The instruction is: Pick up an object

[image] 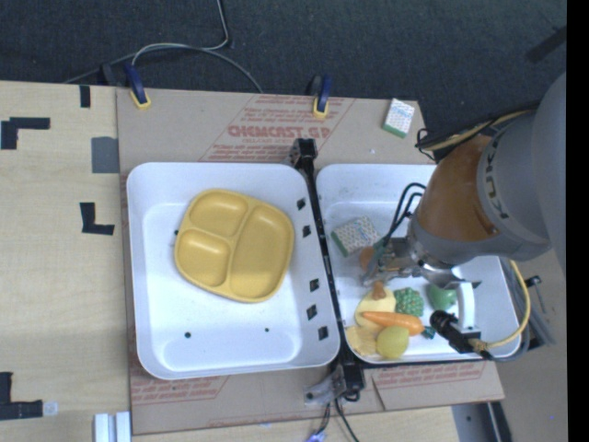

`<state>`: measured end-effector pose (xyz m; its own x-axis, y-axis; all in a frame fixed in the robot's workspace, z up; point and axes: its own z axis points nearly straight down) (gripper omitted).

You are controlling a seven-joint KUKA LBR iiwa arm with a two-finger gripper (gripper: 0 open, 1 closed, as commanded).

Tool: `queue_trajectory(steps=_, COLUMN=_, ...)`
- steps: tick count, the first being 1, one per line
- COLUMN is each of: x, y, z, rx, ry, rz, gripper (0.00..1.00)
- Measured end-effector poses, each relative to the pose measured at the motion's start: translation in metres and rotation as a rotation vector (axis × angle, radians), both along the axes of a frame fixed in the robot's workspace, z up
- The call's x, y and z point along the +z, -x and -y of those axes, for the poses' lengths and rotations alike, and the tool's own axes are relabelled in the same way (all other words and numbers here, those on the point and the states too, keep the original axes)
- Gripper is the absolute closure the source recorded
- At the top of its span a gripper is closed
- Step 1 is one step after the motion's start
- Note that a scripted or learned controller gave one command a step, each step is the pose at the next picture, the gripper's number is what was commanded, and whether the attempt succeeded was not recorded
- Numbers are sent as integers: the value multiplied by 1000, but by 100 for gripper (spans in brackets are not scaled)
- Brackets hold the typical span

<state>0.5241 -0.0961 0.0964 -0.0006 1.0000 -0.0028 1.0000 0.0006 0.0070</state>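
A: We saw the gripper point(386, 263) low in the right bin point(502, 353), down among the clutter; whether it was apart, together or clamped on anything we could not tell, since the wrist and the orange band point(456, 196) covered most of it from above.

B: We agreed; we judged the step to be the reach or the grasp itself, with nothing yet lifted clear; the tip seemed to sit just beside the small checked block point(355, 235) and above the pile at the bin's front.

A: That pile was where we placed the likely targets: the orange carrot point(391, 320) lying across the yellow-green pear point(392, 342), with the green textured piece point(409, 300) touching them; a green round item point(443, 295) lay just to the right.

B: So the next move, as we read it, called for a firm close on one piece and a straight lift, without dragging its neighbours; the crowding made a double catch or a slip possible.

A: Further out, the left bin point(152, 339) held the yellow divided plate point(234, 244), well apart from the arm; a small box point(399, 117) lay on the cardboard behind the bins.
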Motion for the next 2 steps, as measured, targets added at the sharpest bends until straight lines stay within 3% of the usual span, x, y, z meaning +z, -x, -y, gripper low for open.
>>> queue_trajectory(steps=1, x=0, y=0, z=0, rx=0, ry=0, rz=-1, gripper=0)
queue_trajectory(steps=2, x=-10, y=38, z=0, rx=0, ry=-1, rz=-1, gripper=0)
